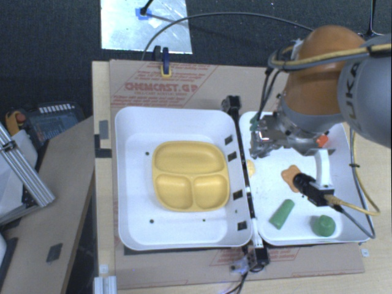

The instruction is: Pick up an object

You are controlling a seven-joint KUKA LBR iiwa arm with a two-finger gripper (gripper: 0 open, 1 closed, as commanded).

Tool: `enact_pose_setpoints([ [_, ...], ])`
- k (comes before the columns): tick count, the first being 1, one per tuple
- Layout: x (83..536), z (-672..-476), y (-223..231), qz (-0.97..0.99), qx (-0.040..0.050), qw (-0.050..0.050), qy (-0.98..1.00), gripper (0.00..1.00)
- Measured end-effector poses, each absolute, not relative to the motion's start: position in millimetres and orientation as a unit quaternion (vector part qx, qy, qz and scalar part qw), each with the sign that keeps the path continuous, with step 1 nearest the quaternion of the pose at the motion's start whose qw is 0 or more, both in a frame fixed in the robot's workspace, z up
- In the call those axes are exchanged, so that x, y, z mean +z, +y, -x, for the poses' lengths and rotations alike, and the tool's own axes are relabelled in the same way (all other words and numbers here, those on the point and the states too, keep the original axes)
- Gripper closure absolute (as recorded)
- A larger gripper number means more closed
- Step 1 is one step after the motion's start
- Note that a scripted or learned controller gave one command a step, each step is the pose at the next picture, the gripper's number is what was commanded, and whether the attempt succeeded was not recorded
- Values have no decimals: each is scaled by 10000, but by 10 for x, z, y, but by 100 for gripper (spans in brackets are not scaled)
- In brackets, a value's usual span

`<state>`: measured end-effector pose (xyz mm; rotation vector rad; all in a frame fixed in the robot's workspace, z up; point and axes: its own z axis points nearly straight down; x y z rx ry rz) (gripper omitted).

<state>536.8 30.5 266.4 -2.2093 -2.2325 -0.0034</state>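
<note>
My gripper (264, 137) hangs over the upper left part of the right bin (269, 237), under the grey wrist and its orange band. Below it in that bin lie a green cylinder (282, 214), a green round piece (323, 225), an orange piece (289, 176) and a white long piece (323, 166). A small yellow bit (250, 167) lies by the bin's left wall. The gripper's body hides what is directly beneath it, and I see nothing held in it.
The left bin (131, 164) holds a yellow divided plate (190, 175). A black fitting with a yellow cable (313, 191) hangs off the arm above the right bin's objects. A black divider with clips (240, 164) runs between the bins.
</note>
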Motion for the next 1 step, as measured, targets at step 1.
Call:
enact_pose_setpoints([
  [1,2627,-5268,773,7038,-9,4,-7104,100],
])
